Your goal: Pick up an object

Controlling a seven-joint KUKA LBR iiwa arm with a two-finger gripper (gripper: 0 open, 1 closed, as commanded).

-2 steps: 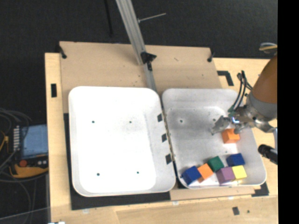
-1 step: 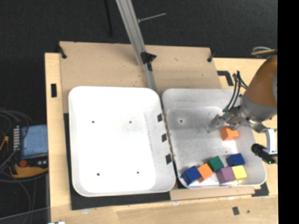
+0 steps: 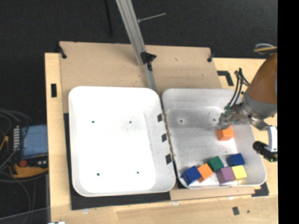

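Note:
In the right bin (image 3: 196,106) an orange cube (image 3: 225,134) lies alone near the middle right. My gripper (image 3: 226,121) sits directly above its far edge, touching or almost touching it; I cannot tell whether it grips the cube. Along the bin's front edge lie several more cubes: a blue one (image 3: 191,174), an orange one (image 3: 205,171), a green one (image 3: 215,163), a purple one (image 3: 226,174), a yellow one (image 3: 239,172) and another blue one (image 3: 235,160).
The left bin (image 3: 117,139) stands beside the right one, their rims meeting at the centre. A slanted metal rail (image 3: 133,29) rises behind the bins. A blue box and cables (image 3: 32,143) lie off the bench's left side.

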